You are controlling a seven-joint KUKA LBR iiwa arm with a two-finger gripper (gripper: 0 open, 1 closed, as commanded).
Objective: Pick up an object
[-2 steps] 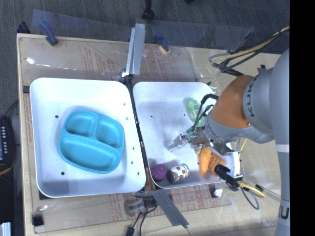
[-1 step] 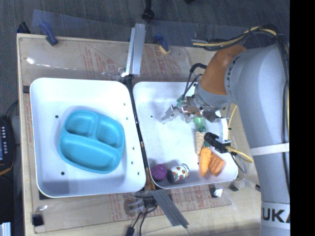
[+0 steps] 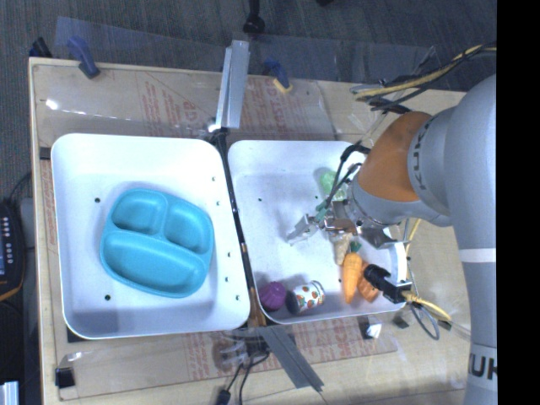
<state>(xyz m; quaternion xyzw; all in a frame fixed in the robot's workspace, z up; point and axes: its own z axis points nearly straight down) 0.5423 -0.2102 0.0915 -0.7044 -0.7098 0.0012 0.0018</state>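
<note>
Reaching in from the right of the frame, the gripper (image 3: 300, 227) sits low over the middle of the right bin (image 3: 261, 171), its metal fingers pointing toward the left; I cannot tell whether they are spread or closed, and nothing shows between them. Behind it the arm (image 3: 447, 163) fills the right side of the frame, grey with its orange band (image 3: 395, 163) just above the wrist. A green object (image 3: 326, 178) lies just above the wrist, partly hidden by black cables. Below the wrist an orange carrot-shaped toy (image 3: 351, 277) stands nearly upright in the picture, close to the bin's lower right corner, with a second orange piece (image 3: 369, 288) touching its right side. Along the bin's lower edge rest a small purple ball (image 3: 272, 294) and, just right of it, a patterned little jar (image 3: 307, 297) lying on its side; the two are near each other and well apart from the gripper. In the left bin (image 3: 76, 159) a blue divided tray (image 3: 158, 241) lies tilted across the centre, with three compartments facing up.
</note>
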